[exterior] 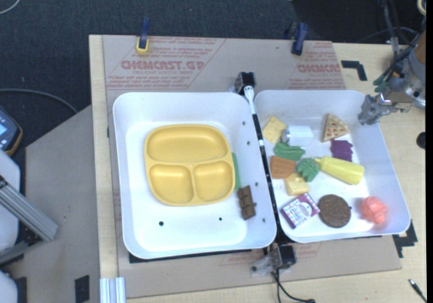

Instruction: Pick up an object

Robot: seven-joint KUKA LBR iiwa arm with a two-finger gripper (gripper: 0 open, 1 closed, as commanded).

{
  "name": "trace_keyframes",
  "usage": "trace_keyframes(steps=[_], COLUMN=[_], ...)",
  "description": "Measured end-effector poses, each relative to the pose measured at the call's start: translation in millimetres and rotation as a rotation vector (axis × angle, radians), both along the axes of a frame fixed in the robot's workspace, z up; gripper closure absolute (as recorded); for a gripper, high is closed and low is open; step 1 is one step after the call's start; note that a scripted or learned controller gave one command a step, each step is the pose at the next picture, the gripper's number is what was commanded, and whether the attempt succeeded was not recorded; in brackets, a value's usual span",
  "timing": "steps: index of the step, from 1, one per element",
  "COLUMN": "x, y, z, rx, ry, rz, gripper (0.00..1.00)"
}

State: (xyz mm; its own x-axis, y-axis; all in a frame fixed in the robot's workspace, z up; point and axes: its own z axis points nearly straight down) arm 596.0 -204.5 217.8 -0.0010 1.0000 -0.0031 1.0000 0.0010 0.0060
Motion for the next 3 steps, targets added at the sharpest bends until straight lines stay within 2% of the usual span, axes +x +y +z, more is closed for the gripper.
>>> trace_keyframes(steps=[1,2,3], x=[0.8,13.4,33.1], y=[-0.3,48.2,106.7], z=[7.8,-2.3,1.3], rx=[0.001,0.004,0.002], ry=[0.001,0.007,0.002], rz=[0.000,0.002,0.003], gripper=[1.00,1.00,1.00])
